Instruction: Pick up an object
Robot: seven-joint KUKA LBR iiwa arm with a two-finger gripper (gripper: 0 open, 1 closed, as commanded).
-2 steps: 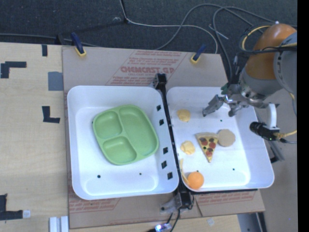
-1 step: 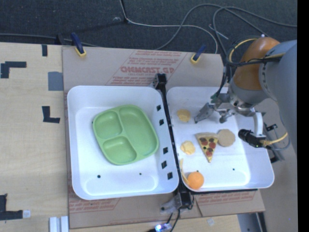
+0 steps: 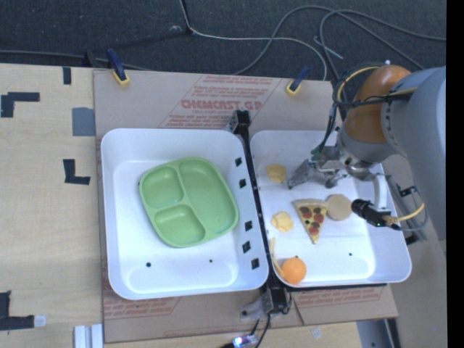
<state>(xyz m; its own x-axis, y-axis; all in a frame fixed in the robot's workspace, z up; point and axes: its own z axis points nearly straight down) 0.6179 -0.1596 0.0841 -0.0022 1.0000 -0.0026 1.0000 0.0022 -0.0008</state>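
Nothing picked yet. The gripper (image 3: 301, 177) is low inside the right bin (image 3: 391, 267), near its back-left area, jaws spread wide with nothing between them. One dark finger reaches left toward the small yellow piece (image 3: 275, 173), its tip just beside it but apparently not around it.

Candidates, all lying on the right bin floor:
- toy pizza slice (image 3: 311, 217), just below the gripper, apart from it
- tan round cookie-like piece (image 3: 338, 207), touching or nearly touching the pizza slice's right corner
- second yellow lump (image 3: 282, 222), left of the pizza slice
- toy orange (image 3: 293, 270), near the front-left corner, well apart from the gripper

Left bin (image 3: 119, 194) holds a green divided plate (image 3: 188, 201), flat, not involved.

My read: approach is done or nearly so, grasp not started. Left to do: centre on one item, close, lift clear. The upper yellow piece looks like the likely target given finger position, though it sits off to the side rather than between the jaws, so closing here would probably miss.
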